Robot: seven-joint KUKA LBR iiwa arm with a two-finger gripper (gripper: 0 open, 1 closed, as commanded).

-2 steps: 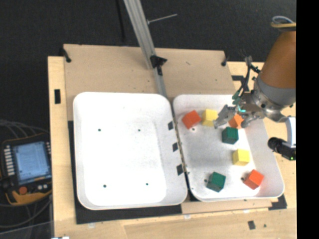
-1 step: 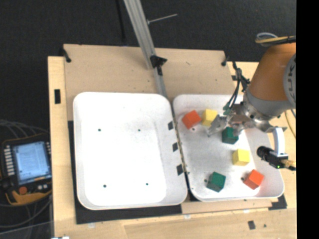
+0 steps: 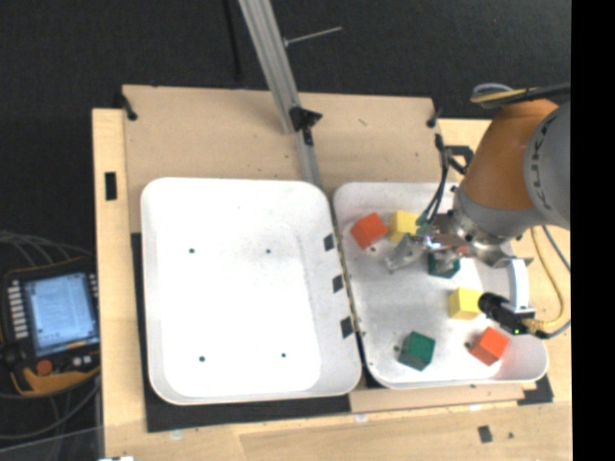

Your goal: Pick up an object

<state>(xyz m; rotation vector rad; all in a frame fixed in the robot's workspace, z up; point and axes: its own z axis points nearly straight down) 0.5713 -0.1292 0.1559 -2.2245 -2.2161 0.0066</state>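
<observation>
Five blocks lie in the right bin that I can count: two orange, two yellow, one green, all stubby, no clear long axis. My gripper hangs above a teal piece; I can't tell its opening or grasp.

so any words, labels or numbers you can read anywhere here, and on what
None can be read.
Handheld pendant left of the bench: its lit screen shows rows of text, too small and blurred to read.
Coloured blocks, such as the orange block and green block: no markings visible.
White bins: dark dots, no text.
</observation>
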